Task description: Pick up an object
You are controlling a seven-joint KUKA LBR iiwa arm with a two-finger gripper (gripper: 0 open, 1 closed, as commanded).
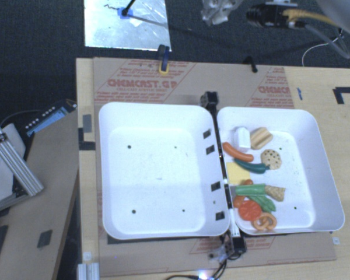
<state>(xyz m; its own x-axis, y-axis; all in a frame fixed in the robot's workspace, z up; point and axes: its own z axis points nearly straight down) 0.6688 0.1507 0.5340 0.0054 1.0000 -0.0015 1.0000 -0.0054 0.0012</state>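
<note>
- Bench: pale wooden top carrying a brown cardboard sheet [181, 80] printed with red lettering; two shallow white plastic bins sit on it side by side.
- Left white bin [114, 127]: bare white floor with a few small dark dots.
- Right white bin [315, 156]: holds all the toy food, gathered toward its left half, close to the wall shared with the other bin.
- Small white block [242, 137]: upper part of the cluster, just beside a tan bread roll [261, 137].
- Red-orange sausage [237, 151]: lies slanted below the white block.
- Round speckled cookie [271, 158]: right edge of the cluster, touching the tip of a dark green pepper [252, 167].
- Flat yellow cheese wedge [236, 173]: against the shared wall, under the pepper.
- Long green bean pod [252, 189]: lies across the middle, with a tan cone-shaped piece [275, 192] at its right end.
- Red tomato slice [249, 210]: lower cluster, beside a second green pod [263, 203].
- Orange-brown pretzel [265, 221]: lowest item, near the bin's front wall.
- Grey two-finger gripper [219, 7]: top of the view, high above the bench and well apart from both bins; blurred, so its state cannot be told; nothing seen in it.
</note>
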